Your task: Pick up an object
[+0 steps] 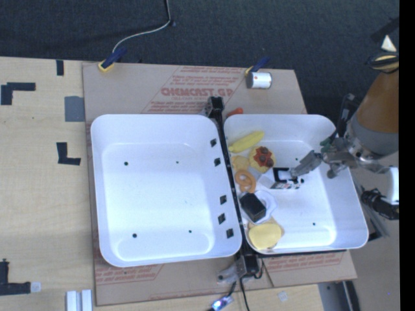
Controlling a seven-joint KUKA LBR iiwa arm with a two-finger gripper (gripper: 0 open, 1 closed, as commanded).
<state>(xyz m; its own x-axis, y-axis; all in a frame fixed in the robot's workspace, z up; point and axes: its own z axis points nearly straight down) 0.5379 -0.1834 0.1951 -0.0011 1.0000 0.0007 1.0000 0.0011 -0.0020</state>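
Note:
The right bin [324, 229] holds several small objects along its left side: a yellow banana-like piece [246, 141], a dark red item [263, 155], an orange ring [244, 181], a black block [253, 207] and a pale yellow round piece [264, 235]. My gripper [283, 178] reaches in from the right and hangs low over the bin's middle, just right of the red item and the ring. Its black fingers stand slightly apart with nothing between them.
The left bin [155, 186] sits beside the right one, with black clips along the shared wall [224, 186]. A silver cylinder [260, 80] and a cable with a yellow clip [111, 59] lie on the cardboard behind the bins.

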